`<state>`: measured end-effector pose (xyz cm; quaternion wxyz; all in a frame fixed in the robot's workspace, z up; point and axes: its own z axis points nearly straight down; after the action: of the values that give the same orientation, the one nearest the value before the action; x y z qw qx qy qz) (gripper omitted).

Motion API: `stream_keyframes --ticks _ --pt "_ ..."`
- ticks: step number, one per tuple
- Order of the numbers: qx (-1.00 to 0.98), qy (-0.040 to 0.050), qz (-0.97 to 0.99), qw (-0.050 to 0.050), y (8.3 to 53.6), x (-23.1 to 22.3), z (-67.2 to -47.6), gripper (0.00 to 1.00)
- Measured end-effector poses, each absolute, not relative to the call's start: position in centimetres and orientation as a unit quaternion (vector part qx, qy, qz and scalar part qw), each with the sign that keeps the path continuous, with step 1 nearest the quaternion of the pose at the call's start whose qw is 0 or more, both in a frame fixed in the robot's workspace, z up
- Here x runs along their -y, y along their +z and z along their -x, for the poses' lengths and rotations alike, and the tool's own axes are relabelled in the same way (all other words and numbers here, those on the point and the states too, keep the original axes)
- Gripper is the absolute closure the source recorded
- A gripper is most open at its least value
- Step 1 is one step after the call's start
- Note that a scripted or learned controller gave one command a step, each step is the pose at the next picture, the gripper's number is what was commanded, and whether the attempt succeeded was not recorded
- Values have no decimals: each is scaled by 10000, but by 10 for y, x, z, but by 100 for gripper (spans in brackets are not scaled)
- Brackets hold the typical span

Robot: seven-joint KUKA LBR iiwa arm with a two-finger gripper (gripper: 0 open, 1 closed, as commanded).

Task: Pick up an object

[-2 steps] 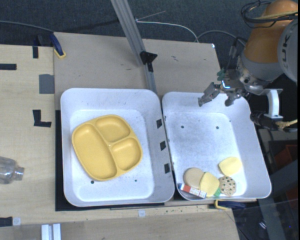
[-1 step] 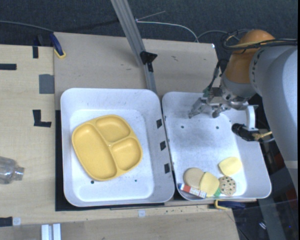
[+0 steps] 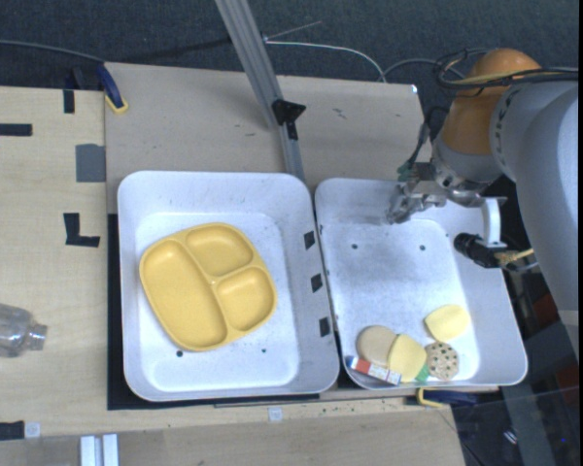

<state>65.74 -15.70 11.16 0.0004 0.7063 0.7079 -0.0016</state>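
Cookie round, speckled, beside yellow pieces, right bin near corner.

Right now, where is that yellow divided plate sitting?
The yellow divided plate lies in the left white bin, far from the food pieces in the right bin's near corner.

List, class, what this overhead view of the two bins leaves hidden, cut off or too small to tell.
- Gripper: small and dark over the right bin; whether its fingers are open or shut cannot be told.
- Clear bottle: cut off by the left edge.
- Small packet by the round tan piece: print too small to read.
- Arm: cut off by the right edge.
- Yellow divided tray: fully visible.
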Motion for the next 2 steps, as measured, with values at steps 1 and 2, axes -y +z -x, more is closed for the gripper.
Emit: stream_keyframes --ticks 1,2 --pt "-7088 -23 -7051 -213 90 204 -679 100" --pt "-7095 -3 -7047 -17 89 111 -663 100"
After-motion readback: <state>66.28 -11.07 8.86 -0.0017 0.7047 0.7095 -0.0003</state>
